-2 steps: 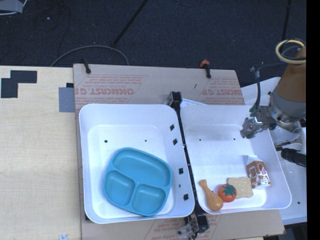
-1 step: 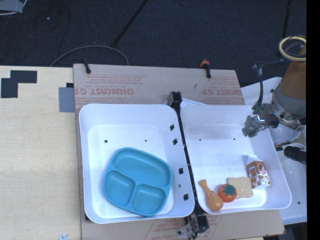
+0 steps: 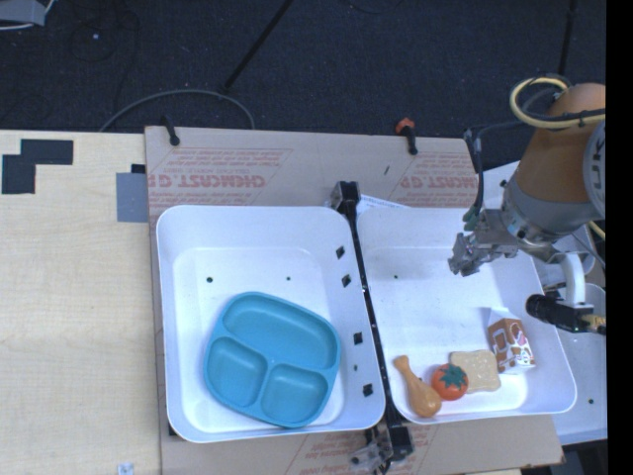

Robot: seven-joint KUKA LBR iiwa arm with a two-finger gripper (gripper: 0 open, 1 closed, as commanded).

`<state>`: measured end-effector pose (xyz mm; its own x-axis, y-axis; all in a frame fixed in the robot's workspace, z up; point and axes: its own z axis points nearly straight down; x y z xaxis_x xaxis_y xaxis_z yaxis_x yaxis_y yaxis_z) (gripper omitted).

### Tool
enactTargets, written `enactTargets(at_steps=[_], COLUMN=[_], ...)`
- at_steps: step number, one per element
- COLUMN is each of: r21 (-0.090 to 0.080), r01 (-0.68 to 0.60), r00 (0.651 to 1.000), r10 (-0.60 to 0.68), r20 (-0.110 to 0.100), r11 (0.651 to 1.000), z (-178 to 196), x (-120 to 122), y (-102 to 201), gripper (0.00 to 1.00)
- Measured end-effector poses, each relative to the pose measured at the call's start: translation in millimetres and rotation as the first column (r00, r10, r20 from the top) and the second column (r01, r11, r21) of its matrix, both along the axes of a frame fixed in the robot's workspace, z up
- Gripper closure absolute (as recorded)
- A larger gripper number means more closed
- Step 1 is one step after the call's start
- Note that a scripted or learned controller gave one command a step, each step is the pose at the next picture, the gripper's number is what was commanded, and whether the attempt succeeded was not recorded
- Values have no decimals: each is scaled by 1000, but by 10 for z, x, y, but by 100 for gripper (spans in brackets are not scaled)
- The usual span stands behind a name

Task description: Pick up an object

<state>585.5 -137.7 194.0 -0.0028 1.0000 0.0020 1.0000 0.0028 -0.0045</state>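
In the right bin (image 3: 425,295), several small items lie near the front edge: a tan drumstick (image 3: 418,386), a red tomato (image 3: 450,382), a slice of toast (image 3: 477,370) and a brown-and-white packet (image 3: 510,344). My gripper (image 3: 473,250) hangs over the back right part of this bin, well behind those items and apart from them. Nothing shows between its fingers. The grey arm with its orange band (image 3: 556,161) comes in from the right.
The left bin (image 3: 188,255) holds a blue divided plate (image 3: 271,357) at its front middle. A black divider (image 3: 358,305) runs between the two bins. Cardboard lies under the bins, with a wooden bench top to the left.
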Motion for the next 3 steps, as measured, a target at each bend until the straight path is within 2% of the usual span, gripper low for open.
enactTargets(at_steps=[2, 3], r21=[0, 0], r01=[-3, -2], r00=[1000, 1000], r10=[3, 2], r20=[3, -1], r11=[1000, 1000], z=[244, 198], x=[22, -67], y=[1085, 1621], gripper=[100, 100])
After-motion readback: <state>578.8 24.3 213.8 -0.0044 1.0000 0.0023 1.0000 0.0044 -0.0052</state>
